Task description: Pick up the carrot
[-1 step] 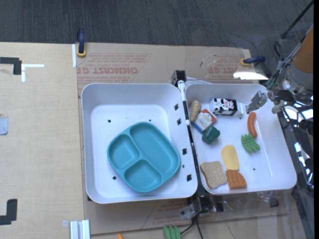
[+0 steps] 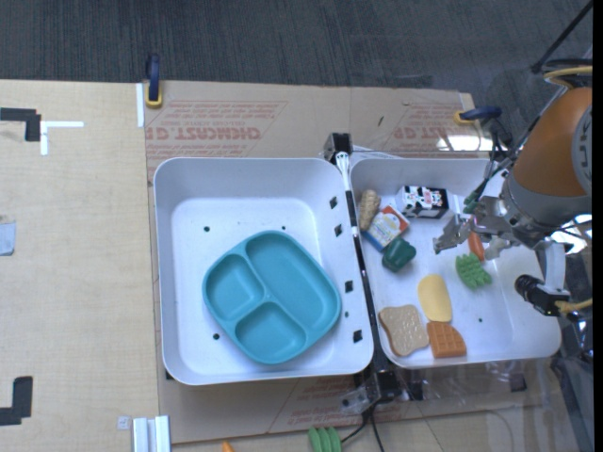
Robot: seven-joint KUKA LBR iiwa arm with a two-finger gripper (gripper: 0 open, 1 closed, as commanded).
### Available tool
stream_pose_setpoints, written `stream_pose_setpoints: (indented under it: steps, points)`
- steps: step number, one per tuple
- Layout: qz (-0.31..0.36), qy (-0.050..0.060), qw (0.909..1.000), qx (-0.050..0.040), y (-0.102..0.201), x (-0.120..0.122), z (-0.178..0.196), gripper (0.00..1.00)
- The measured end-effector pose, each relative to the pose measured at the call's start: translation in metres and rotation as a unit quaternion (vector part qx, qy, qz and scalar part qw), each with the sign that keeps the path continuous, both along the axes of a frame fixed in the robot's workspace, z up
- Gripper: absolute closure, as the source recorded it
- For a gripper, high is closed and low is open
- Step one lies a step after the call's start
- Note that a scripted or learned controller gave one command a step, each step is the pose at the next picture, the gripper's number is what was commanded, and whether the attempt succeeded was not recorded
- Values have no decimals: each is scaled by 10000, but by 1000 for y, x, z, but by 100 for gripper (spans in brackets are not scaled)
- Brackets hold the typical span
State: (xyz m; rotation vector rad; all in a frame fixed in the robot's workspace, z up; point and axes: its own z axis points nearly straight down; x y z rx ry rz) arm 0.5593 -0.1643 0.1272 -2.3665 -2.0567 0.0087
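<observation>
Carrot point(image 2: 477, 247), small and orange, sits between the fingers point(image 2: 455, 235) of the gripper point(image 2: 469, 243), clamped, just above the green leafy toy point(image 2: 472, 271) in the right bin point(image 2: 528, 342).

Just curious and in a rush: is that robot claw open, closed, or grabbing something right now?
Gripper: shut on the small orange carrot, with green leafy top below.

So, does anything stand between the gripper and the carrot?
Nothing visible does. The gripper hangs right at the carrot, over its orange end; the green leafy top sticks out below it. The yellow toy lies apart, to the view's left.
</observation>
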Motion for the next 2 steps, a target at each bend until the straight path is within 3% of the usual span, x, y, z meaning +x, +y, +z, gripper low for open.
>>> stream_pose_setpoints:
  steps: [1, 2]
  points:
    - [-792, 4, 9969, -3, 48, -49, -39, 0]
    - [-356, -13, 9994, 3, 47, -64, -38, 0]
